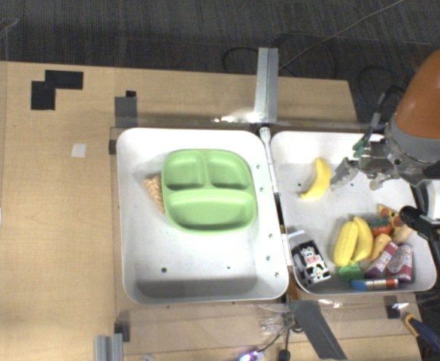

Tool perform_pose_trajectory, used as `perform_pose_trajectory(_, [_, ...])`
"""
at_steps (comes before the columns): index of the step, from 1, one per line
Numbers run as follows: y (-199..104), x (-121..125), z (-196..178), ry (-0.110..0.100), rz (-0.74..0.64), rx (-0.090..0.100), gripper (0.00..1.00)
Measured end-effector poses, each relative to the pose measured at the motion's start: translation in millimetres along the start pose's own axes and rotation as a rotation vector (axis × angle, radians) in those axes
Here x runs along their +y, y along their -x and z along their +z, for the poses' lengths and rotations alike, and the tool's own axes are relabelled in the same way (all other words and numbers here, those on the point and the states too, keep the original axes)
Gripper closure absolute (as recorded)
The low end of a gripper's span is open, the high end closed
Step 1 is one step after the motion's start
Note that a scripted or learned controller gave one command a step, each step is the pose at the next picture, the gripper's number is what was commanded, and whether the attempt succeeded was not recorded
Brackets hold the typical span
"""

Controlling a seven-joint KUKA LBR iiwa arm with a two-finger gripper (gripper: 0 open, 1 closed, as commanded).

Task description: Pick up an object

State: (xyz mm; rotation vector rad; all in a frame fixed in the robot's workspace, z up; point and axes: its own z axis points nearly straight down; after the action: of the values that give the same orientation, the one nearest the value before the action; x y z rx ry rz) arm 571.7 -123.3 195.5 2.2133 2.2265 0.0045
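Note:
My gripper (358,174) hangs over the upper part of the right bin (295,145), with the grey arm and its orange band behind it at the right edge. Its fingers stand open with nothing between them. A small yellow banana (317,179) lies just left of the gripper, apart from it. Lower in the same bin sit a yellow corn cob (346,241), a second yellow piece (363,236), a black and white carton (308,259), a pair of small cans (394,261) and a red marker (382,283).
The left bin (144,269) holds a green divided plate (207,189) with a tan textured item (153,192) partly tucked under its left side. A metal divider post (267,81) stands between the bins at the back. Small colourful toys (389,220) crowd the right bin's lower right.

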Motion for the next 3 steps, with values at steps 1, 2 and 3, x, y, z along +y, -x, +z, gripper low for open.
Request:
perform_pose_trajectory(1, [-11,40,98,0.026,-0.213,-0.005,0.00])
perform_pose_trajectory(2, [-13,39,92,0.019,-0.213,0.000,1.00])
perform_pose_trajectory(3, [-57,99,8,0.005,-0.273,-0.001,1.00])
